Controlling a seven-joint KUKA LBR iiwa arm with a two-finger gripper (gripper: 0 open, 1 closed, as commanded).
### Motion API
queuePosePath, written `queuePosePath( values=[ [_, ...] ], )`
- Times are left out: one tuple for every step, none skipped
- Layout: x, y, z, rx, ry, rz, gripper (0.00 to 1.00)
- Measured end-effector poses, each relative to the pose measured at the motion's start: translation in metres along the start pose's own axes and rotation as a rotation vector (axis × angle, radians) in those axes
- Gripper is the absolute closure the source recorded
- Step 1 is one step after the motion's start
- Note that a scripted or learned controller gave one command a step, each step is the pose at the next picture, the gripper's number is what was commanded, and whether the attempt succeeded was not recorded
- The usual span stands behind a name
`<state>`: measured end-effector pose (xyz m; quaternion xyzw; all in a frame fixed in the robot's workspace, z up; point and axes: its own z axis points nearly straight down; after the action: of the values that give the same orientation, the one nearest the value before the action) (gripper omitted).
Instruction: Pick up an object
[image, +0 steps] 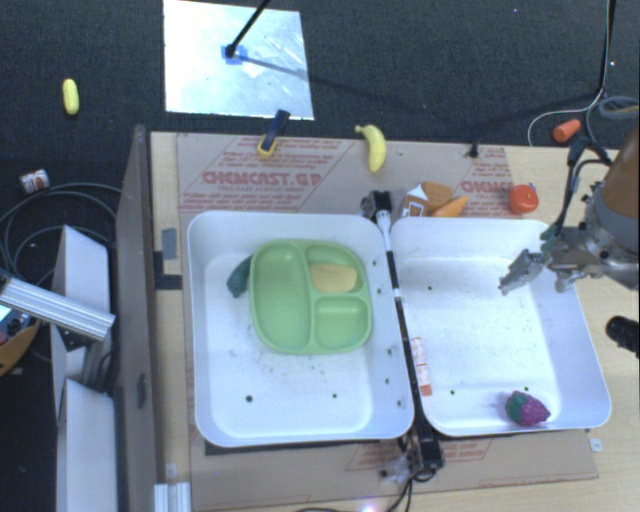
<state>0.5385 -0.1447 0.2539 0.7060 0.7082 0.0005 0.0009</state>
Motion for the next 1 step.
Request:
queuePosePath(
  values=[
    [-0.0247,0.0026,0.0851,0.006,0.001,0.004,0.00]
  ],
)
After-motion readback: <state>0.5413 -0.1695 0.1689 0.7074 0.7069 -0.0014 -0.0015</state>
